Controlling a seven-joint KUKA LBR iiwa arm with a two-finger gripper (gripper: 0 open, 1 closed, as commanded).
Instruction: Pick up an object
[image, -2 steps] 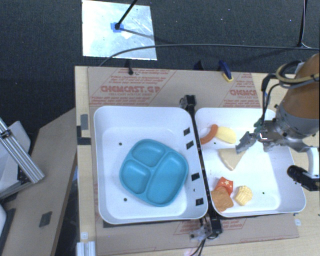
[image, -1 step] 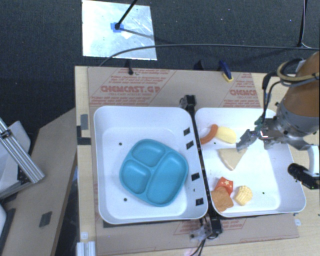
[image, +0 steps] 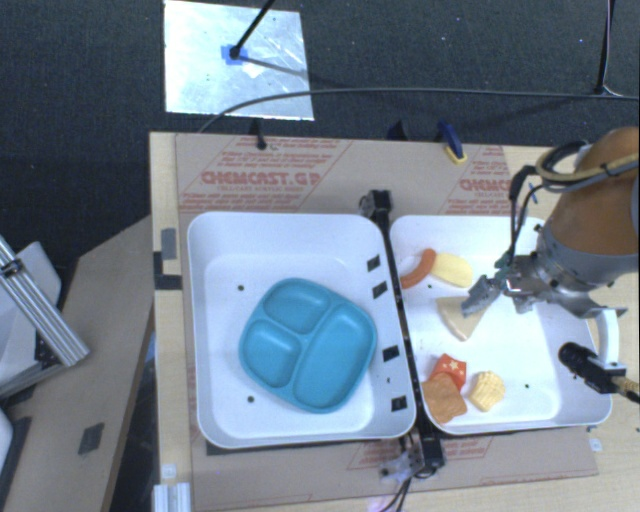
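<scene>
I see two bins side by side in the middle of the frame. In the left bin (image: 215, 290) a divided plate (image: 307, 344) lies toward the lower centre. In the right bin (image: 545, 390), a sausage (image: 417, 268) and a roll (image: 452, 269) lie at the upper left, touching. A wedge (image: 461, 320) lies below them, with the gripper (image: 482, 294) over its upper right edge. At the lower left lie three small pieces (image: 458, 385), close together.

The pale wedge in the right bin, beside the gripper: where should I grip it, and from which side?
Probably across the wedge's two long slanted sides, near its wider end, coming straight down from above. It lies flat on the right bin's floor with bare floor around it. The gripper sits at its upper right edge, so little travel is needed.
</scene>
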